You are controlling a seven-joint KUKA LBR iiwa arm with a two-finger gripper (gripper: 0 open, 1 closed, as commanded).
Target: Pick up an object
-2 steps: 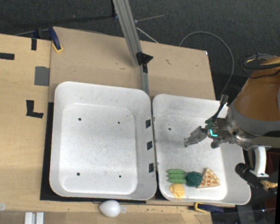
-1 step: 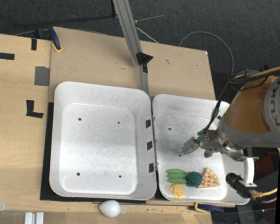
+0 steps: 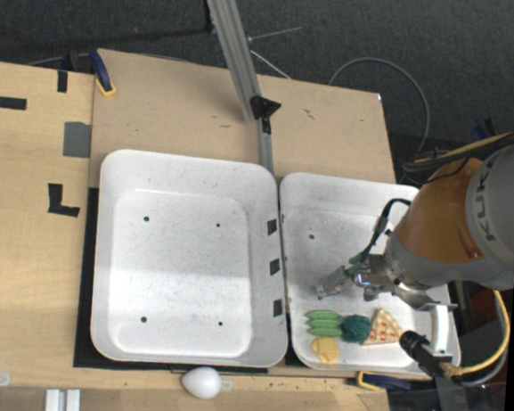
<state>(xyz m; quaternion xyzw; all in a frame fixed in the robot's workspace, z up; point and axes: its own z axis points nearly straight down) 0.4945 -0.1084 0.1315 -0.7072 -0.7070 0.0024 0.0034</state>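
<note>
Fingers [image 3: 328, 288] of the gripper [image 3: 344, 281] stand slightly apart with nothing between them, poised over bare floor in the right bin [image 3: 328, 206], just far of a small cluster of toys at that bin's near edge. Nearest the tips lies a green pea pod [image 3: 323, 321], ribbed and flat on its side; touching it on the right is a dark teal tuft [image 3: 355, 327] (perhaps broccoli, too small to be sure); right again is a pizza slice [image 3: 385, 329], tan with red spots, and just near of the pod sits a yellow lump [image 3: 325, 347].

Crowding is the likely trouble: the pieces touch one another and hug the near wall, so closing fingers could shove one aside, catch two at once, or strike the rim; the pod also lies low, and a descent that stops short would close on air.

Left of this, the left bin [image 3: 188, 176] shows only its speckled floor; a white egg-shaped object [image 3: 201, 382] rests on the bench outside it, by its near edge; the grey and orange arm [image 3: 457, 222] comes in from the right.
</note>
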